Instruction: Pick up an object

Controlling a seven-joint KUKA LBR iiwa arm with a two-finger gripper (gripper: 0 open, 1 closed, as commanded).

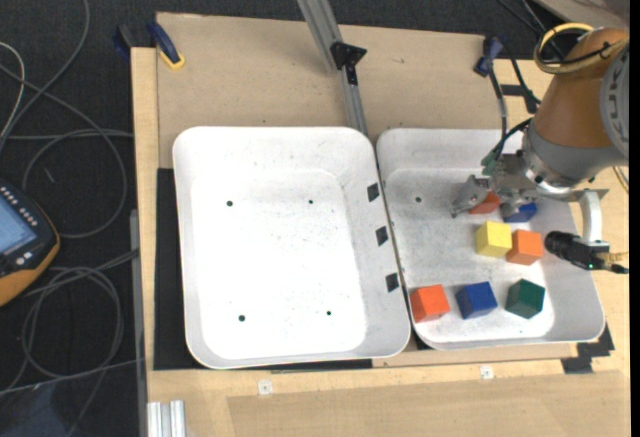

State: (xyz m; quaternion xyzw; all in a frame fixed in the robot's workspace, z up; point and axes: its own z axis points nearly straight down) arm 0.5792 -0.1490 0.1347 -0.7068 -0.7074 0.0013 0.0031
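Note:
My gripper [487, 197] is low over the upper middle of the right bin [440, 170]. A small red object [484, 207] peeks out directly beneath it, and a blue piece [521, 213] shows just to its right. The arm hides how the gripper sits on them. Just in front of the gripper lie a yellow block [493, 238] and an orange block [526, 246], side by side. Along the bin's front edge sit an orange-red block [430, 301], a blue block [476, 299] and a green block [524, 298].
The left bin [200, 255] sits beside the right one, with black clips [381, 236] on the shared wall. A slanted metal pole [322, 20] rises from behind the bins. A black cable part [572, 249] hangs off the arm over the right bin's right side.

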